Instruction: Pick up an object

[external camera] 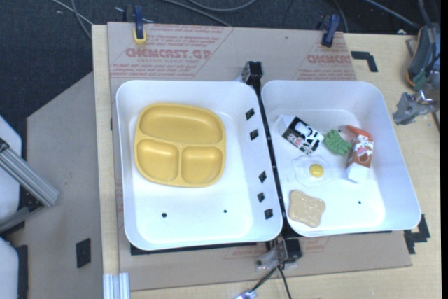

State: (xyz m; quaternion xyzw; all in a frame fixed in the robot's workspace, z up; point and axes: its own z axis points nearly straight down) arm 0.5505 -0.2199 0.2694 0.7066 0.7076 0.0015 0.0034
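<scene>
Two shallow white bins side by side on tabletop (pixel 70 150), long edges touching along a black divider strip. Left bin (pixel 140 220): yellow divided plate (pixel 180 144) with three compartments, lying flat in upper left half, near far-left wall; small black marks dotted along bin's right wall and floor. Right bin (pixel 392 178): cluster of small items toward centre. Black-and-white packet (pixel 302 134) tilted, nearest the divider. Just below it, toy fried egg (pixel 315 170), white with yellow yolk, flat on bin floor. Below egg, slice of toy bread (pixel 307 209), tan, near front wall, apart from egg. Right of packet, green bumpy piece (pixel 337 142), touching or just beside red-and-white carton (pixel 360 150), lying on its side; cannot tell whether the two overlap. Brown board under both bins, printed red lettering along far edge, held by yellow clamp (pixel 141 28) at left and blue clamp (pixel 330 30) at right. Cables looping over dark floor beyond. Far right edge: grey arm hardware with end effector (pixel 413 107), outside right bin, well apart from every item; open or closed — cannot tell, too small and partly cut off.
</scene>
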